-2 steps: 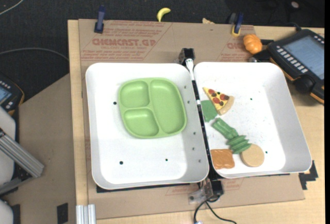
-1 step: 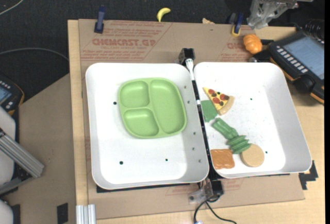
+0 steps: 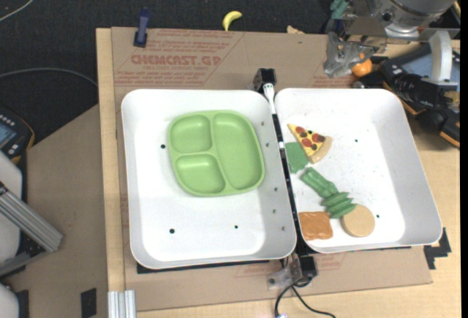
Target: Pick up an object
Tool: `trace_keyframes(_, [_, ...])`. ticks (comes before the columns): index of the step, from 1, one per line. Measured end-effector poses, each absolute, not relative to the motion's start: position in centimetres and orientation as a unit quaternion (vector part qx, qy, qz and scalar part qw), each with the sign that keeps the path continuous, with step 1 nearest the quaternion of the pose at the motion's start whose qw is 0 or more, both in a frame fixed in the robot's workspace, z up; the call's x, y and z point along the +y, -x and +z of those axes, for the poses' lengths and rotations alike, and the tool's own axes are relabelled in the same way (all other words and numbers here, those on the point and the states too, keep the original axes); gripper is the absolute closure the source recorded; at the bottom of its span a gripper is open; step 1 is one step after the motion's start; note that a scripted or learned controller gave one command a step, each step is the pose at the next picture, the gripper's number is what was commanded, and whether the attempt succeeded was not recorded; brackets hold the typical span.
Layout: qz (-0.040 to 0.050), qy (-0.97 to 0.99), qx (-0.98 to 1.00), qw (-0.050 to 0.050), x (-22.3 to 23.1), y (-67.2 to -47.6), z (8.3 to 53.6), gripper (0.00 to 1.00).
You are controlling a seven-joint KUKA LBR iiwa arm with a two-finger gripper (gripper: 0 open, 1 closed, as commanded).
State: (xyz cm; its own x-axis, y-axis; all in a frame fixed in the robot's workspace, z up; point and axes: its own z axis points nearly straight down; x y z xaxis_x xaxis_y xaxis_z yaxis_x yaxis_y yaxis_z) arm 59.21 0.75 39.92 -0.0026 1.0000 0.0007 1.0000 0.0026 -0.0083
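Left bin point(image 3: 146, 236) near: green divided plate point(image 3: 216, 153) inside. Right bin point(image 3: 409, 163): pizza slice point(image 3: 310, 140), green pieces point(image 3: 327, 192), tan disc point(image 3: 359, 221), orange block point(image 3: 315, 225). Gripper point(image 3: 344, 61) beyond far edge, apart from objects; grip state unclear.

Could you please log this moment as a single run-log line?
gripper: above right bin's far edge | pizza slice, green pieces, tan disc: in right bin | green tray: left bin | pick: not yet done

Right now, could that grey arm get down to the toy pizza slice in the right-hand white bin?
Probably yes. The pizza slice lies uncovered near the right bin's left wall, nothing on top; the gripper hangs beyond the far rim.
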Motion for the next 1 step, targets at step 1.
trace_keyframes(1, [0.0022,0.706,-0.708,0.003,5.73,-53.51,36.52,1.0])
